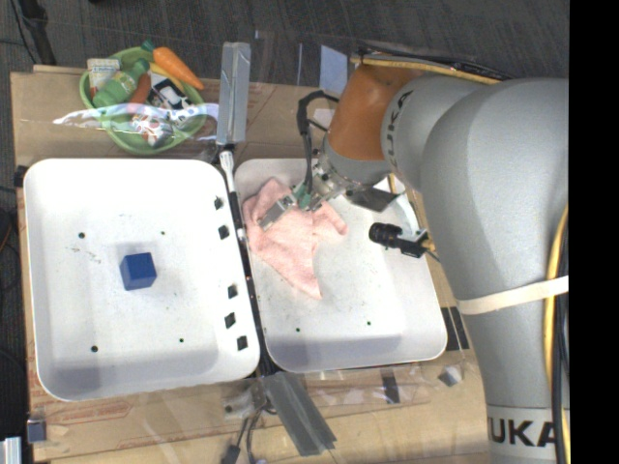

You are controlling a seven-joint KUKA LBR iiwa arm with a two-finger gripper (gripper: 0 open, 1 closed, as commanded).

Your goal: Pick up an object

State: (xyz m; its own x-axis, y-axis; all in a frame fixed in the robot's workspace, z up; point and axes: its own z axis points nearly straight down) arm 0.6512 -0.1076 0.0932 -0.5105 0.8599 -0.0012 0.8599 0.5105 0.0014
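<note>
A crumpled pink cloth [290, 240] lies in the upper left part of the right bin [387, 327]. My gripper [288, 205] is low over the cloth's upper edge, reaching in from the right beneath the orange wrist band, and seems to touch the fabric. A small blue cube [138, 270] rests alone in the left bin [58, 356], left of centre and far from the gripper.
A green bowl [114, 135] of toy vegetables and packets stands behind the left bin. A black connector [395, 238] juts from the arm over the right bin. The arm's grey body covers the right bin's far right side.
</note>
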